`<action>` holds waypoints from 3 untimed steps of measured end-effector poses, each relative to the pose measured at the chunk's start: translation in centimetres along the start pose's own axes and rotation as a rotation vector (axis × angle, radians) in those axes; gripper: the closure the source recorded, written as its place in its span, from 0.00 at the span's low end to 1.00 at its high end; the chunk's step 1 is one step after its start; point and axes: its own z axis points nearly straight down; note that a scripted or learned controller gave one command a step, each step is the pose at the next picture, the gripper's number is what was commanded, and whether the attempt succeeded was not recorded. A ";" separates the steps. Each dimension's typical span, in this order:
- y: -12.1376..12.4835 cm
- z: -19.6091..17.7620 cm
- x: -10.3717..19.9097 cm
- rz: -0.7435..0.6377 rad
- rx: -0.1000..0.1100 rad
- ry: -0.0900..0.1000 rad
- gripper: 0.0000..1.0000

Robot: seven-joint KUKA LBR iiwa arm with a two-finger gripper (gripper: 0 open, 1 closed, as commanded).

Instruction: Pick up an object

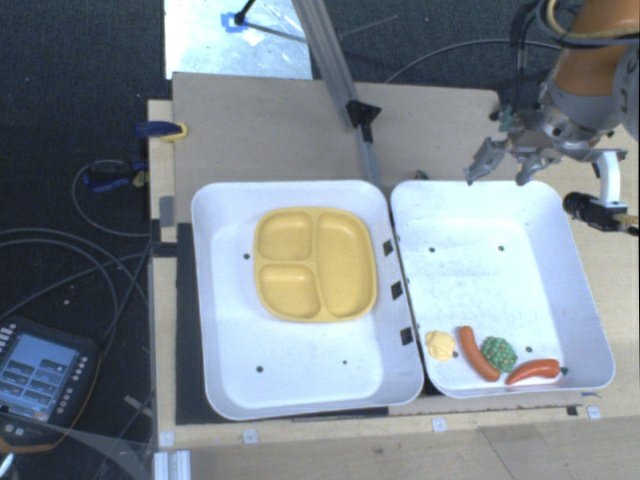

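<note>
1. at the far edge of the right bin (575,268), the tool (498,164) hangs above the back rim with its two fingers spread apart and nothing between them.
2. the pickable things all lie in the opposite, near corner of that same bin: a small yellow food piece (440,344), an orange-red sausage (477,353), a green broccoli-like lump (498,351) and a second red sausage (533,371).
3. from the tool they sit well apart, toward the camera and slightly to the view's right, so the coming move is, as i judge it, a long travel along the bin's length and then a descent.
4. the first sausage lies with its long axis running diagonally from far-left to near-right; the second lies almost across the bin along the near wall. the fingers would likely need to straddle the short width of whichever is chosen.
5. the green lump touches or nearly touches both sausages, which may crowd a grasp; the yellow piece stands just beside the first sausage on its left.
6. the left bin (230,368) carries a yellow divided plate (315,264), away from the tool.
</note>
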 end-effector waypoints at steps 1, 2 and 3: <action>0.0 0.0 0.0 -0.001 0.000 -0.001 0.00; 0.1 4.1 0.2 -0.002 0.004 0.000 0.00; 0.0 8.4 -0.3 0.005 0.004 -0.001 0.00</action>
